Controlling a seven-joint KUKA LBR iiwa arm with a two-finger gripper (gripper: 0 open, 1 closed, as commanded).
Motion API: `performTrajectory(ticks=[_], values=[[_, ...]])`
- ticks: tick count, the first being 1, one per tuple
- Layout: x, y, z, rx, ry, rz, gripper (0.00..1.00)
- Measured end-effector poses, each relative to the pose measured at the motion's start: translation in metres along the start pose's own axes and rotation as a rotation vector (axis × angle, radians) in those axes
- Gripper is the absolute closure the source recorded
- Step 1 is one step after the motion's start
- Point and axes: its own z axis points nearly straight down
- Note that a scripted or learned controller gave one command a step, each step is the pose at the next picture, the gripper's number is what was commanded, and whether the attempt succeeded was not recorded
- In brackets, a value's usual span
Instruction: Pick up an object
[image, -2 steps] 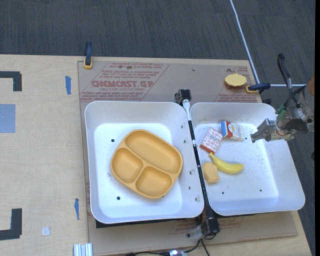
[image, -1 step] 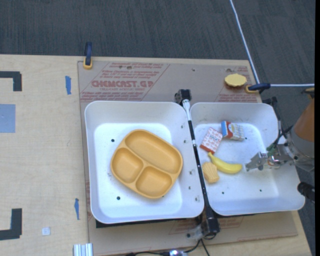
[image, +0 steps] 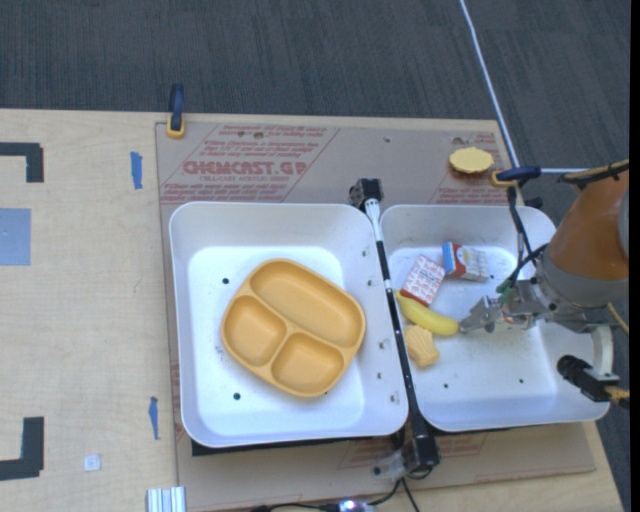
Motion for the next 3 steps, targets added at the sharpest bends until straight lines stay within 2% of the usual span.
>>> performTrajectory(ticks=[1,2,3], values=[[0.073,-0.037,0.000,-0.002,0.000,0.000,0.00],[0.080,-0.056,0.000,-0.005,-0.003,0.002,0.00],[0.077,-0.010,0.000,-0.003,-0.003,0.002,0.00]])
